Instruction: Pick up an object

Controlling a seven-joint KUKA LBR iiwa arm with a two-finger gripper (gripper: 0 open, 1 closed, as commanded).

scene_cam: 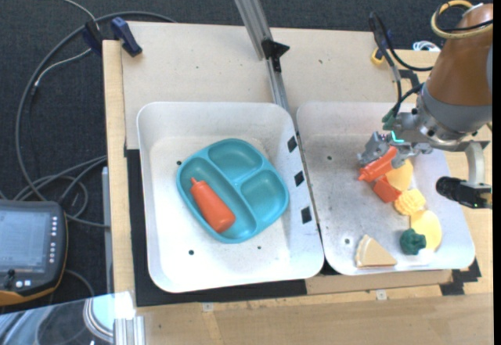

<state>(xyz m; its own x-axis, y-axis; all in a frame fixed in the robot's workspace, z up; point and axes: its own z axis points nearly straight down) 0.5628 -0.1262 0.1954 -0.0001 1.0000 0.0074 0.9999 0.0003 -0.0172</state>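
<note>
My gripper (377,156) is low over the right bin (337,210), at its right-hand side. Its fingers are shut on a small orange toy piece (374,169), which sits tilted between the fingertips. Directly below it lies a darker orange block (386,190). Around them in the same bin are a ridged yellow piece (409,202), a round yellow piece (428,227), a green broccoli toy (412,242) and a sandwich wedge (374,253). The arm's orange band (463,62) rises above the wrist at the right.
The left bin (156,179) holds a teal divided plate (258,187) with an orange-red bottle (213,206) in its left compartment. A metal pole (250,7) slants down to the gap between the bins. Cables run along the bench's right rear.
</note>
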